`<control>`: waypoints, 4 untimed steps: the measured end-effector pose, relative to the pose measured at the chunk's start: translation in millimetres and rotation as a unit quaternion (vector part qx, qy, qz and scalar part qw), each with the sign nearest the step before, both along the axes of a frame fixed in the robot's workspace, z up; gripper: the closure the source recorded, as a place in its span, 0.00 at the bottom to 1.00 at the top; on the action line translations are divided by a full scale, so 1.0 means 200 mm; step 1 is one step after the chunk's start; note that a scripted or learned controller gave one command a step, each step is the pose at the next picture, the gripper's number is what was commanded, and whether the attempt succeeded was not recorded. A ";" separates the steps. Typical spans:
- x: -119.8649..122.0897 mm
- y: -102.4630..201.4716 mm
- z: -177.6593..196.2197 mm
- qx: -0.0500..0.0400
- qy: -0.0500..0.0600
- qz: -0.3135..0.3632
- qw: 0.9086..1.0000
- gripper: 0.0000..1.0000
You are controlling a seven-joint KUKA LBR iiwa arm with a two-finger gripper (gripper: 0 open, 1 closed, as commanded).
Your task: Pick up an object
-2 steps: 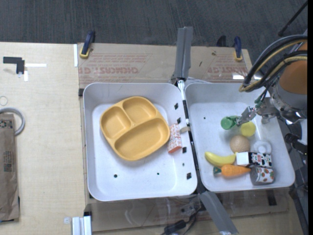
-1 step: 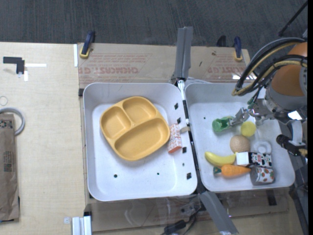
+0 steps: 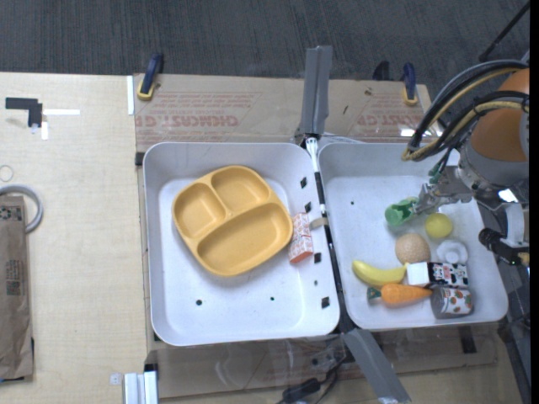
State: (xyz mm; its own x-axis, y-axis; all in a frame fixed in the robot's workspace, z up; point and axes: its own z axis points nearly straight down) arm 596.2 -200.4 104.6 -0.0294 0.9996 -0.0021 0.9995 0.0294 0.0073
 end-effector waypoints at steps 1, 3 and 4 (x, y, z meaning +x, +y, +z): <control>0.19 0.32 0.48 0.000 0.004 0.056 0.998 1.00; 0.12 0.35 -0.05 0.000 0.000 0.004 1.000 0.00; 0.13 0.35 0.00 -0.001 0.000 0.004 1.000 1.00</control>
State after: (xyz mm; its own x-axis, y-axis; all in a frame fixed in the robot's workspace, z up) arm 621.4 -131.2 104.8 -0.0384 0.9993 -0.0035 0.9992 0.0384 0.0080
